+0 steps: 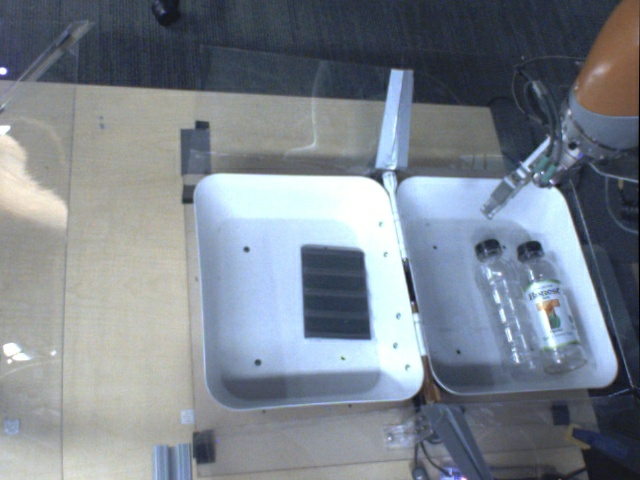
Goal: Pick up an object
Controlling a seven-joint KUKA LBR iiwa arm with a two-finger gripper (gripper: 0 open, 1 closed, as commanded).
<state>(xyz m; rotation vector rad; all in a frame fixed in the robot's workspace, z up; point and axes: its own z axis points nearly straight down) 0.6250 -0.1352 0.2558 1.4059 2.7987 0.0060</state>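
Two clear plastic bottles with black caps lie side by side in the right bin (440,363). The left bottle (502,303) has no label; the right bottle (548,308) carries a white, green and orange label. A dark ribbed rectangular pad (335,290) lies flat in the middle of the left bin (230,368). My gripper (500,201) hangs over the far right part of the right bin, pointing down and left, a short way beyond the bottle caps. Nothing shows between it and the bin floor.
A grey metal strip (394,118) stands up behind the seam between the bins. Cables (545,93) run behind the right bin near the orange band of the arm (612,63). A clear plastic sheet (90,268) covers the bench at left.
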